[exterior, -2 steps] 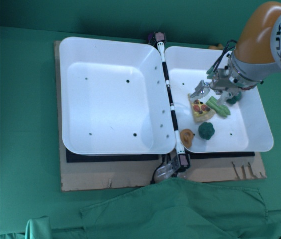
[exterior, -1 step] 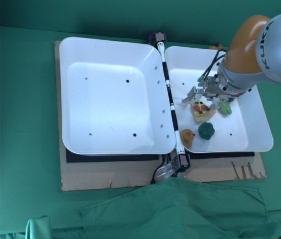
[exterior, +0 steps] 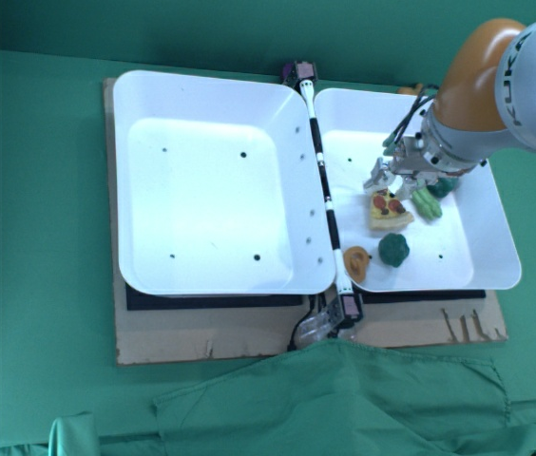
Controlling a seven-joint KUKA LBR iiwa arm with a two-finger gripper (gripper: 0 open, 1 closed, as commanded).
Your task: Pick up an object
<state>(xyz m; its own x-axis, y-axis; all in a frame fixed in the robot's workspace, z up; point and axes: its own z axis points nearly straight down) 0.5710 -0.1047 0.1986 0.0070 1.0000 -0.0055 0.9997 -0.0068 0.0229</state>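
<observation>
I watch through one fixed camera set above the bench, looking down at a slant from the front, far enough back to take in both bins. The gripper (exterior: 389, 180) sits right of centre; the left bin (exterior: 144, 103) lies well to its left, the arm (exterior: 525, 74) entering behind it from the right.

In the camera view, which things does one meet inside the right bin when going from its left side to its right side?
orange pretzel-like piece → pizza slice → dark green broccoli → light green piece → dark green piece, partly under the arm. The gripper hangs above the pizza slice.
</observation>
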